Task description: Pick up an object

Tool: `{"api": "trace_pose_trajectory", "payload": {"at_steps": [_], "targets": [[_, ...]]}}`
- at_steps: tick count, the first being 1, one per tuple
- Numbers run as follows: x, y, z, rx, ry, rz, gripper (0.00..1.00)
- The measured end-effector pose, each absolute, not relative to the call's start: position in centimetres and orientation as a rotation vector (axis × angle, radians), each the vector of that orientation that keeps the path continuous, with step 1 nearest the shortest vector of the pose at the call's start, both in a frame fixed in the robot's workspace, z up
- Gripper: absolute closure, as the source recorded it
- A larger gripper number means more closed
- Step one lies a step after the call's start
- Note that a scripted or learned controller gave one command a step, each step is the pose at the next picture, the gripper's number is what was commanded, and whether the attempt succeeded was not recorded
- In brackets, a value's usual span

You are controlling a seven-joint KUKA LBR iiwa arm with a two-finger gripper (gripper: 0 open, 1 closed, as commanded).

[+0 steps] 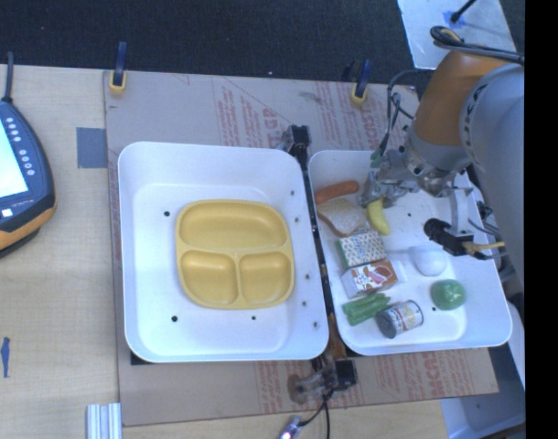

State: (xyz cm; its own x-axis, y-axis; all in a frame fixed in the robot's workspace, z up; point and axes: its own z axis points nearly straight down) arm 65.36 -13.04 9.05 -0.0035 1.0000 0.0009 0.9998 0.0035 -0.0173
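Observation:
My gripper reaches down into the right bin near its far left part. Its tip is directly over a small yellow banana, which pokes out just below it. I cannot tell from this angle whether the banana is gripped or merely lying under the tip. An orange sausage and a slice of bread lie just left of the gripper.
The right bin also holds a patterned carton, a red-and-white packet, a green vegetable, a can, a green ball and a white lump. A yellow divided tray lies in the left bin.

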Motion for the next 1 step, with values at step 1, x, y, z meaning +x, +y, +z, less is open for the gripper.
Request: {"api": "trace_pose_trajectory", "payload": {"at_steps": [1], "targets": [[56.97,-5.72,19.24,-2.211,-2.228,0.006,1.00]]}}
